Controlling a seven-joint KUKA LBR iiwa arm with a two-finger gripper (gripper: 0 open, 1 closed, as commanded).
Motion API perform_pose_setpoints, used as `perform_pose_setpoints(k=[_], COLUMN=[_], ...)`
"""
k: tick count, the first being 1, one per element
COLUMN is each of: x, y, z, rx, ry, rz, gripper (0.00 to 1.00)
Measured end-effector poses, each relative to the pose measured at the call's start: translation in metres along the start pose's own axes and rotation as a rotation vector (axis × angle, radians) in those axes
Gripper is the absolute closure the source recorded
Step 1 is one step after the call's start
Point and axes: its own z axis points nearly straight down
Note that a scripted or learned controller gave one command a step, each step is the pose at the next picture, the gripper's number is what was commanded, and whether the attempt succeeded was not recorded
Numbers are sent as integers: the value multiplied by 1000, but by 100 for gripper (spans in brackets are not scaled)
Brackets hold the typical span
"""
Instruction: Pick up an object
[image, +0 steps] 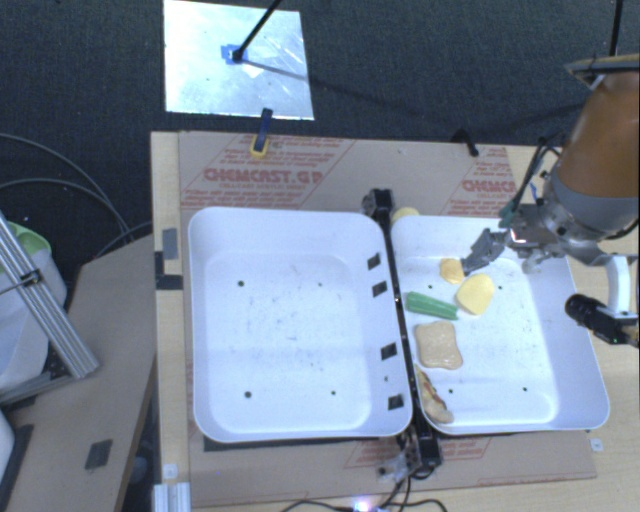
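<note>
- I read the task as barely begun: no object is lifted, and every item I can see lies on the floor of the right bin (575, 395).
- The gripper (487, 248) hangs over the upper part of that bin, reaching in from the right, its tip just beside a small yellow piece (452, 269).
- I cannot tell whether the jaws stand apart or together; the tip is too small and dark, and nothing shows between them.
- Candidates near the tip: the small yellow piece, a larger yellow piece (476, 294) just below and right of it, and a green stick (431, 304).
- The green stick's long axis runs roughly left to right across the view, dipping slightly to the right.
- A tan slice (438, 345) lies below it, blunt and without clear direction.
- Left to do, in my judgement: descend, close, lift.
- The left bin (215, 230) holds no candidate.
</note>
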Motion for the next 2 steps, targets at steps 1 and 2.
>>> perform_pose_setpoints(k=[1, 2], x=[-19, 7], y=[57, 13], z=[189, 176], rx=[-1, 4], ry=[-2, 2], rz=[0, 2], gripper=[0, 0])
